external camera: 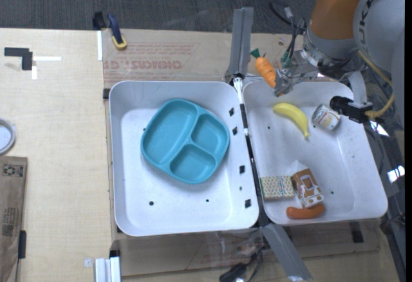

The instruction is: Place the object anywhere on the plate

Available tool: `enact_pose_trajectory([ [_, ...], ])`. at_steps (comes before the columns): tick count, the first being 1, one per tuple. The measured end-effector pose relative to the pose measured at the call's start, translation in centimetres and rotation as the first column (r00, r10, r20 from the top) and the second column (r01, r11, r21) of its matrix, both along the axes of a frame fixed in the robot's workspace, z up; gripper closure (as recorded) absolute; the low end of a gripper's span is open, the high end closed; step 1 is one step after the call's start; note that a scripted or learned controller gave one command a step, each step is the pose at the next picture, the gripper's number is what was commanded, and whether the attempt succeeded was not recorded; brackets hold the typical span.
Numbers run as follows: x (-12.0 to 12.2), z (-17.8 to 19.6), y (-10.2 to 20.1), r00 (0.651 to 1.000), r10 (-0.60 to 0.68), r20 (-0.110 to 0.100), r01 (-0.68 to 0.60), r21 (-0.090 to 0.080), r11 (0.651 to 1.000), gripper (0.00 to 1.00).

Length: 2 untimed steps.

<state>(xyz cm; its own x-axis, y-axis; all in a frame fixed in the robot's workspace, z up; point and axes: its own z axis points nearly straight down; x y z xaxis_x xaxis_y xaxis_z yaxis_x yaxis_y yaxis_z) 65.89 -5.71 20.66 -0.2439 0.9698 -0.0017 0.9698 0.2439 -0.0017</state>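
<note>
Your arm (360,10) reaches in from the right, wrist bent down over the right bin's (360,165) far left corner. Its fingers (275,78) grip the carrot (264,69), raised, well apart from the blue plate (185,140) in the left bin (129,184).

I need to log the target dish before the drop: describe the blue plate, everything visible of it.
The blue plate is a light blue, rounded-square dish, seemingly plastic, split by raised ridges into three compartments: one long one on its left side and two smaller ones on its right. It lies flat and right side up, turned at an angle, on the floor of the left bin, away from the walls. Nothing lies in it, and nothing but the bin floor touches it.
</note>
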Motion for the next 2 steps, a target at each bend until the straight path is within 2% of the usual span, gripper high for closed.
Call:
enact_pose_trajectory([
  [1, -7.70, -1.55, 7.28, 0.977, 0.214, -0.002, -0.213, 0.003, 0.977, 1.00],
  [2, -7.69, -1.54, 7.21, 0.977, 0.213, -0.001, -0.213, 0.002, 0.977, 0.00],
])
